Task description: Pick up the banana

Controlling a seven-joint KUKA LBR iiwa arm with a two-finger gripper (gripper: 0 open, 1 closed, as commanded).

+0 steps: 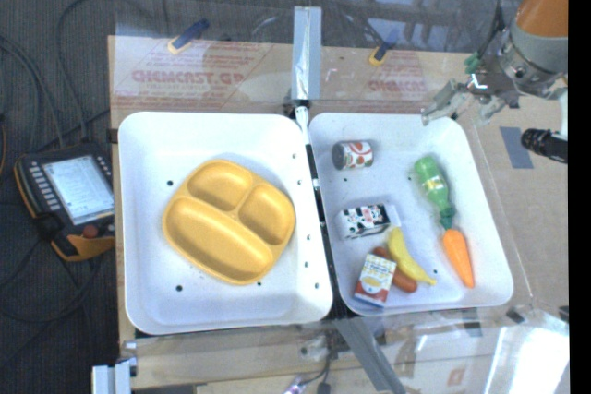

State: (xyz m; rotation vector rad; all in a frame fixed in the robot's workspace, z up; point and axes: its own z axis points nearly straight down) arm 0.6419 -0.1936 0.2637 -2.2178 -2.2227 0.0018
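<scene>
Glossy plastic banana (405,256), smooth white bins (148,291)

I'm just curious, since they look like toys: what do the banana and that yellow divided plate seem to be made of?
Banana: probably moulded plastic, with a smooth, uniformly yellow skin, likely a toy. Yellow divided plate: apparently hard plastic with a slight sheen, and its three compartments are moulded as one piece.

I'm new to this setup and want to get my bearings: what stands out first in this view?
The big yellow plastic divided plate dominates the left white bin. The right white bin holds a cluster of small items, among them the yellow banana near its front, beside an orange carrot and a green bottle. The grey arm's gripper hovers above that bin's far right corner.
</scene>
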